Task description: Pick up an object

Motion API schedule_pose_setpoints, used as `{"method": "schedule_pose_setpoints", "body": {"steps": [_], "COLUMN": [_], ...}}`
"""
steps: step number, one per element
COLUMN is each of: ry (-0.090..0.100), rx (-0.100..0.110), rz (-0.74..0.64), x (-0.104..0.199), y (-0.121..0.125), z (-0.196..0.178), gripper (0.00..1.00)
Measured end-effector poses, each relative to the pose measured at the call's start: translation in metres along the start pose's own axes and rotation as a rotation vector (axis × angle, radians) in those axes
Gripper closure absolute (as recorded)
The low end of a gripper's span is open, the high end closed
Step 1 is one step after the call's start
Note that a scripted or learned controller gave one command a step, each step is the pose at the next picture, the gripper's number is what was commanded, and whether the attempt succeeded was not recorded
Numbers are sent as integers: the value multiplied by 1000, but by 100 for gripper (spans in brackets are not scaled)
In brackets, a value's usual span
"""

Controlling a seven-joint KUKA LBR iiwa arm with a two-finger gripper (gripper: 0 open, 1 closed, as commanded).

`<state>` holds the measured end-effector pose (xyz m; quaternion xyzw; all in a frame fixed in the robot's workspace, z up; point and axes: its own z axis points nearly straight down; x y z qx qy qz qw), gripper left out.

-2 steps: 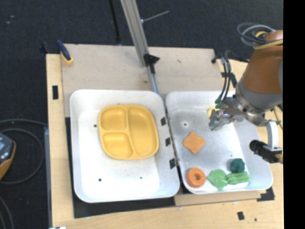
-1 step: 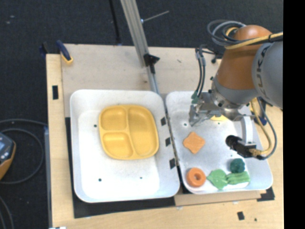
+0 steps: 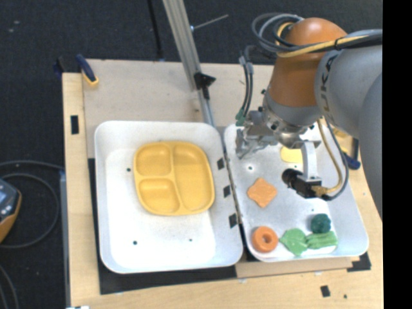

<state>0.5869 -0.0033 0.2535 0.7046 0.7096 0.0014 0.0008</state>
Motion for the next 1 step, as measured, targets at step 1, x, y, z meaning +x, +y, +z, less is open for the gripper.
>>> {"method": "schedule_pose_setpoints", "body": {"steps": [1], "ry": [-1], "rx": [1], "rz": [0], "x": [43], "y": [26], "z": [9], "gripper": [100]}}
